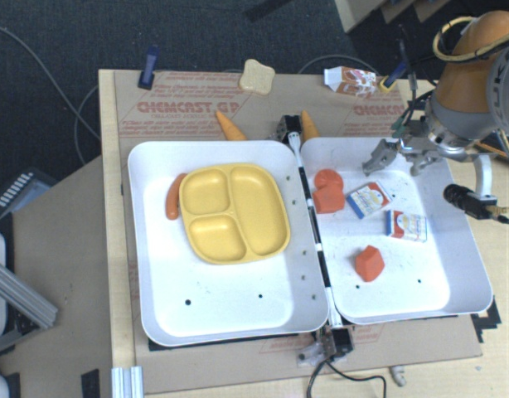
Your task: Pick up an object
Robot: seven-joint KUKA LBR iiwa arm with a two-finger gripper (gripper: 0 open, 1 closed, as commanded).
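A: Where does the gripper (399, 157) stand?

B: Above the far edge of the right bin (462, 264), fingers spread wide, nothing between them. It looks poised to descend.

A: What could it take?

B: Four things lie in that bin: a red block (327, 191) near the divider, a small carton (368, 199) beside it, a second carton (406, 225) and an orange-red block (369, 264) nearer the front. The carton under the fingers seems likeliest.

A: And the left bin (230, 305)?

B: It holds a yellow tray (235, 212) and a sausage (172, 197), well apart from the arm.

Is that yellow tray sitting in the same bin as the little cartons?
No, the yellow tray lies in the left bin; the cartons lie in the right bin.
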